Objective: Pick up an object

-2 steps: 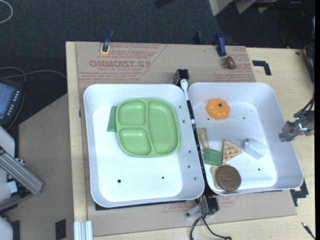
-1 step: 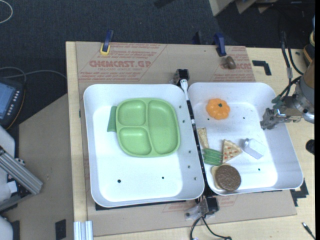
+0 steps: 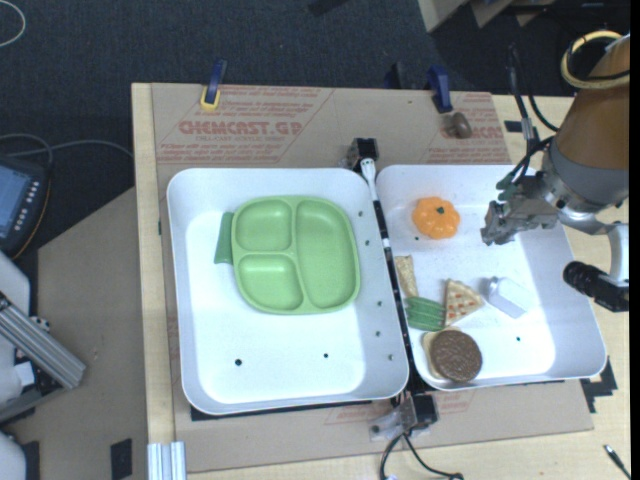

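Observation:
The right bin (image 3: 560, 268) holds an orange pumpkin-like toy (image 3: 436, 218) near its back left. Toward the bin's front lie a tan cracker strip (image 3: 405, 273), a green piece (image 3: 424, 313), a pizza-slice toy (image 3: 460, 301), a brown round cookie (image 3: 455, 355) and a small white-grey block (image 3: 505, 297). My gripper (image 3: 497, 228) hangs over the right bin, to the right of the orange toy and above the white-grey block. Nothing shows between its fingers.
The left bin (image 3: 200, 268) holds a green divided plate (image 3: 295, 253). A black divider (image 3: 385, 258) runs between the bins. Blue clamps (image 3: 212, 86) (image 3: 438, 86) sit at the cardboard's back edge. The arm's orange band (image 3: 600, 108) stands at the right.

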`<state>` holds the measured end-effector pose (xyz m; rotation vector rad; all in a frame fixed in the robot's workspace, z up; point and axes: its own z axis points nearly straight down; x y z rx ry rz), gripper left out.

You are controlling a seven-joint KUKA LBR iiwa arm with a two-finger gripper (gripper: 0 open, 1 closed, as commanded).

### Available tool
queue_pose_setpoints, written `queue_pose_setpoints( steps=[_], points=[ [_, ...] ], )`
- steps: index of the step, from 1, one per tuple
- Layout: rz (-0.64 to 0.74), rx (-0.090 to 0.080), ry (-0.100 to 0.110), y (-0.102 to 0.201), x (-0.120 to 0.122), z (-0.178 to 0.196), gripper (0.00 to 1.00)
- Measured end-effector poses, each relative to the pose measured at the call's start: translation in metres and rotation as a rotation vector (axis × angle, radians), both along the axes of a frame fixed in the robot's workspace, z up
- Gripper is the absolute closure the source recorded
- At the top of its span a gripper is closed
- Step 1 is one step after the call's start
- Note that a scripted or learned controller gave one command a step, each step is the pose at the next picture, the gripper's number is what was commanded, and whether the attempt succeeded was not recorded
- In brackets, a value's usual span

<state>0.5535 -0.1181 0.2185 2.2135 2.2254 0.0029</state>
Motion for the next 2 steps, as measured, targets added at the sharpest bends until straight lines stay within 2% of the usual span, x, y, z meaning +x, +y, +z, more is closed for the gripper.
queue_pose_setpoints(
  steps=[2],
  points=[
    [0.000, 0.001, 0.000, 0.087, 0.052, -0.007, 1.00]
  ],
)
